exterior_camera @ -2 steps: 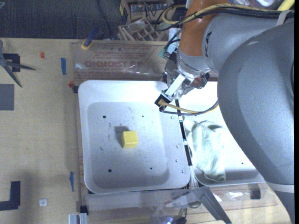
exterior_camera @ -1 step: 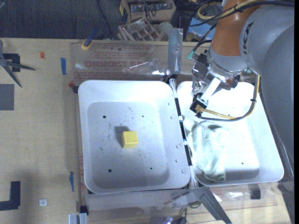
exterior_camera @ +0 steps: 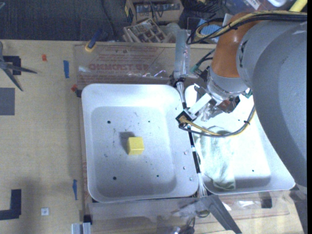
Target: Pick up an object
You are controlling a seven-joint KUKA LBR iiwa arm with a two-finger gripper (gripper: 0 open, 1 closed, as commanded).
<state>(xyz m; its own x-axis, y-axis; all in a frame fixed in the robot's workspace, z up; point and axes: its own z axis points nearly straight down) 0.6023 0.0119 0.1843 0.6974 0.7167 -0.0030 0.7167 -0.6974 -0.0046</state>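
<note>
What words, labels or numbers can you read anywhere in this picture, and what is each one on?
None can be read for sure.
Red lettering on the clear sheet behind the left bin: too blurred to read.
Yellow block: no marking shows.
Boxes beyond the bench: print too small to read.
</note>
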